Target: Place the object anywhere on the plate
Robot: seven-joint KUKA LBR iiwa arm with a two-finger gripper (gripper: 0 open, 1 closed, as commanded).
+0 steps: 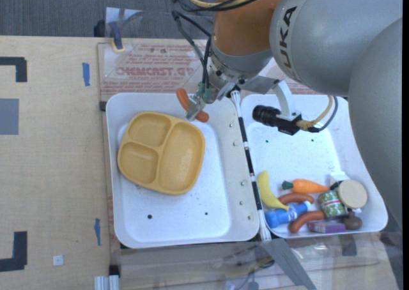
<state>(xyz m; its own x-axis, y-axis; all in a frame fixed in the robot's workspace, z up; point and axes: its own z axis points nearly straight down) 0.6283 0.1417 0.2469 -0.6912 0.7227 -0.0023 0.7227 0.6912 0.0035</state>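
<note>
A yellow plate point(161, 152) with three compartments lies in the left bin point(217, 218), towards its back left. My gripper point(197, 105) hangs over the back of that bin, just past the plate's far right rim. It is shut on a small orange-red sausage point(184, 97). The sausage sticks out on both sides of the fingers, slanting from upper left to lower right. Its lower end reaches the plate's edge.
The right bin point(307, 148) holds a banana point(267, 193), a carrot point(308, 186), two more sausages point(305, 218), a blue bottle point(281, 216), a small can point(331, 204) and a round cookie point(353, 194) in its front corner. A black cable plug point(275, 117) hangs over its back.
</note>
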